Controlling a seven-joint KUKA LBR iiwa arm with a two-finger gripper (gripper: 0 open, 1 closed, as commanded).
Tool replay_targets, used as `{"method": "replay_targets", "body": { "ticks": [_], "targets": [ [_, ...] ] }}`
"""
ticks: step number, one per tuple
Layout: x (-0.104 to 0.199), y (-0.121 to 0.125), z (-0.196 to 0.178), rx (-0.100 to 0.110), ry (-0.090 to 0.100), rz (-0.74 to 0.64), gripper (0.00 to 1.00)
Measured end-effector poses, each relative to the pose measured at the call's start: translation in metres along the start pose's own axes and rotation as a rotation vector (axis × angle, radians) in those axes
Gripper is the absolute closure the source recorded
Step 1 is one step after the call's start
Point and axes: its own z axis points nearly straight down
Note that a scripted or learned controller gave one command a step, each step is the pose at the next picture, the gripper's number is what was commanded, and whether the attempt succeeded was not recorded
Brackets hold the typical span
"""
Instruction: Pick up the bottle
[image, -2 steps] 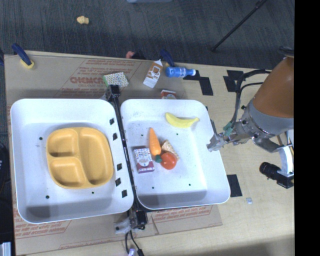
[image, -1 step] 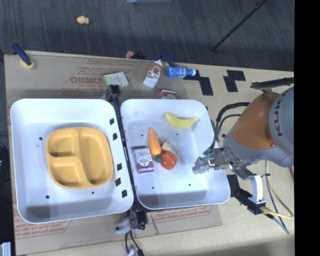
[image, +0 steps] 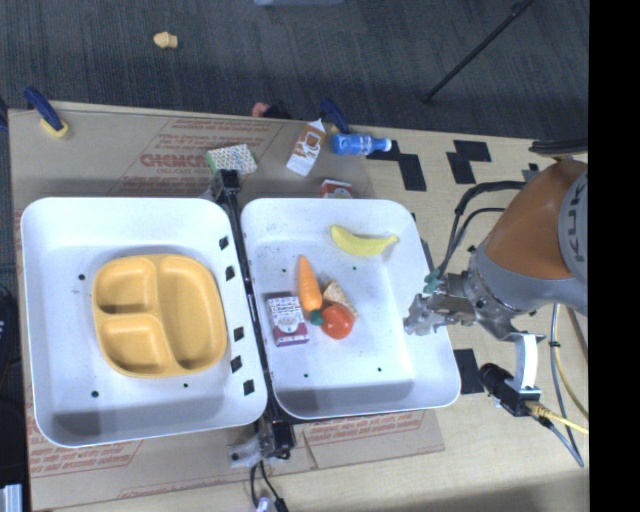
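Note:
The bottle (image: 358, 145) is small and blue with a pale cap. It lies on its side on the bench behind the right bin (image: 432, 370), outside both bins. My gripper (image: 420, 315) hangs at the right bin's right rim, about halfway along it and well in front of the bottle. Nothing shows held in the gripper. The grey arm with its orange band (image: 535, 235) reaches in from the right.
The right bin holds a banana (image: 363, 240), a carrot (image: 309, 284), a red tomato (image: 338, 321) and a small red carton (image: 287, 319). A yellow divided plate (image: 160, 312) sits in the left bin. A small carton (image: 306, 148) and a patterned packet (image: 232, 158) lie near the bottle.

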Motion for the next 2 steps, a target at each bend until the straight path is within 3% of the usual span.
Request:
{"method": "replay_targets", "body": {
  "ticks": [1,2],
  "targets": [
    [0.005,-0.001,-0.011,-0.001,-0.001,0.117,1.0],
    [0.009,-0.002,0.032,0.003,0.003,-0.097,1.0]
  ]
}}
